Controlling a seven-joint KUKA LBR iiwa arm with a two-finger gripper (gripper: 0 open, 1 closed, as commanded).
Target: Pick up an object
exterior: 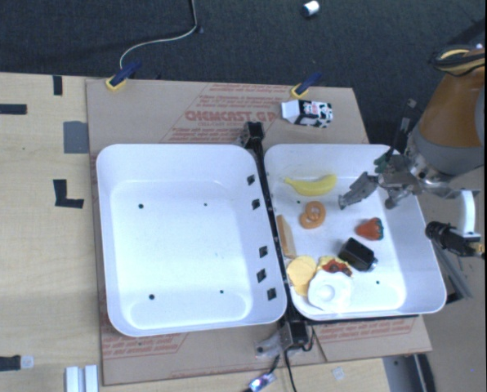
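Currently we see the gripper (359, 193) over the right bin (415, 256), fingers spread and holding nothing. Just beside it lie a banana (312, 184), a ring-shaped pastry (313, 215), a red piece (371, 229) and a black block (359, 255).

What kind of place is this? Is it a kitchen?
Probably a robot lab, not a kitchen. A robot arm reaches over two white bins, the food like the banana looks like toys, and the cardboard is clamped down.
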